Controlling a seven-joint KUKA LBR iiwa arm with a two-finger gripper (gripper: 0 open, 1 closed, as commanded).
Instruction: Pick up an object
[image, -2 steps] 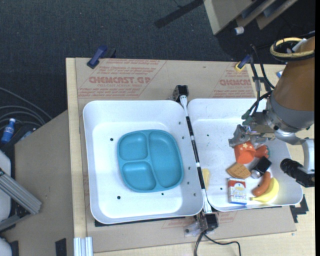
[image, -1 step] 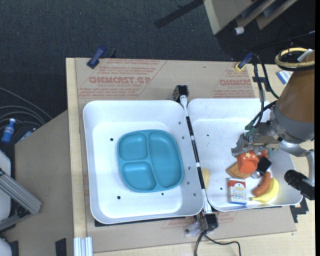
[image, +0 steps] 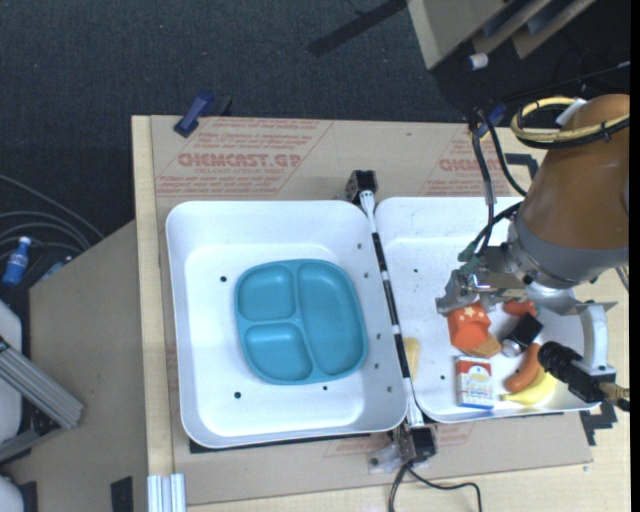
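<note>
Hovering gripper (image: 470, 295) just above orange toy (image: 470, 325) in right bin (image: 425, 240); finger state: cannot tell; risk: neighbouring clutter crowds toy, grasp slips.

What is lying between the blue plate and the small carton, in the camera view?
In the camera view, the black divider strip where the bins meet, and a small yellowish piece, lie between the blue plate and the small carton.

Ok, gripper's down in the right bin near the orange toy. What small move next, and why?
Probably shift slightly toward the bin's near edge, then descend. The gripper sits at the upper edge of the orange toy, off its centre. Whether anything lies between its fingers I cannot tell.
</note>
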